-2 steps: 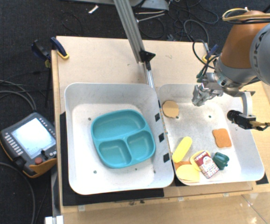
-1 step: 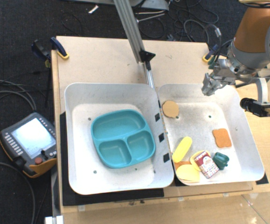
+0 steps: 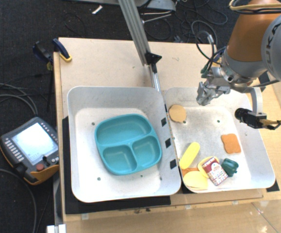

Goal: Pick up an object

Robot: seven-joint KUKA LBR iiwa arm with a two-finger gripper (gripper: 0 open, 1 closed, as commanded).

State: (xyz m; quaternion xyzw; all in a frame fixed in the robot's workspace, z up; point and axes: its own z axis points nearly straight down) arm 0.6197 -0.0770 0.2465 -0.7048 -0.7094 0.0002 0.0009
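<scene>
Gripper (image 3: pixel 206 95) hung over the right bin (image 3: pixel 259 144) near its 12 o'clock rim; can't tell its state, nothing visibly in it. Candidates: tan round cookie (image 3: pixel 177 113) at 9 o'clock from gripper, orange cracker (image 3: pixel 231 142) at 5 o'clock, yellow banana (image 3: pixel 190 154), red-white carton (image 3: pixel 214 171), green toy (image 3: pixel 229 166) at the bin's 6 o'clock. Teal divided tray (image 3: pixel 128 143) sat in the left bin (image 3: pixel 82 106).

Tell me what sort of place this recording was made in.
Most likely a robotics lab: a robot arm reaches over two white bins on a wooden bench, a handheld control unit lies on the dark floor, and loose cables trail behind.
</scene>
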